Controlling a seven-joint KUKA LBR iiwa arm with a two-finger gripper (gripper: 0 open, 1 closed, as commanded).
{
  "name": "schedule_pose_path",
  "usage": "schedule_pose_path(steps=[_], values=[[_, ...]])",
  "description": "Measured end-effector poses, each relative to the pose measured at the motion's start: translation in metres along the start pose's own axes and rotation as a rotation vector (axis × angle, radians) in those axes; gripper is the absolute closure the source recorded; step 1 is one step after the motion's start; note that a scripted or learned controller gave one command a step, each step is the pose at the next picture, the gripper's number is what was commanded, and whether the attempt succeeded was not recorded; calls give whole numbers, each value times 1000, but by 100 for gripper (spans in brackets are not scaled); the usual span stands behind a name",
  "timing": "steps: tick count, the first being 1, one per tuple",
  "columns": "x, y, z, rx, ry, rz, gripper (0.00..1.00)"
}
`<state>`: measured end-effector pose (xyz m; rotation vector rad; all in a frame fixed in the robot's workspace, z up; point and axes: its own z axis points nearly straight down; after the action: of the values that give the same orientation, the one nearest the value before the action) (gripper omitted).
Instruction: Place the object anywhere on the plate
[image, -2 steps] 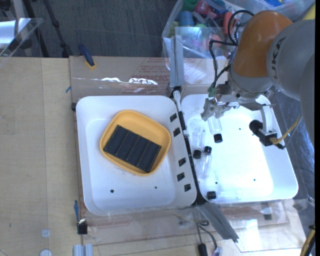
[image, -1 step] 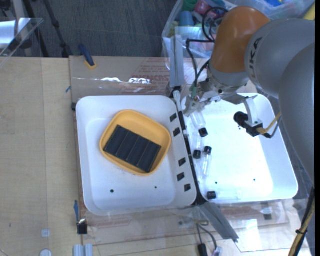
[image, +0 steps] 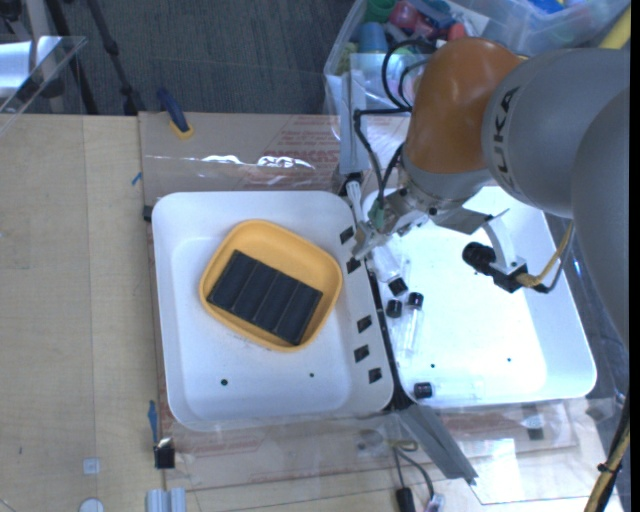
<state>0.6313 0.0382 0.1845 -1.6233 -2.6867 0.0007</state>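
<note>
Where the dark ribbed object (image: 267, 295) lies, it already rests on the yellow plate (image: 322, 262) in the left bin (image: 180, 330), long axis slanting. Jaws (image: 378, 232): right of it, over the divider; state apparently obscured, cannot tell.

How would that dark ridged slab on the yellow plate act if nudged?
The dark slab looks flat and stiff, so it would probably slide, not roll. Lying low on the yellow plate, it seems unlikely to tip. The plate's raised rim may stop it.
</note>
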Motion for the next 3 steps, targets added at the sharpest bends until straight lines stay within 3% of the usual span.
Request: schedule_pose_path(steps=[1,2,3], values=[[67,-10,0,-1,0,-299,100],[99,-17,64,-2,-1,-628,100],[96,53,-29,-6,-5,-765,100]])
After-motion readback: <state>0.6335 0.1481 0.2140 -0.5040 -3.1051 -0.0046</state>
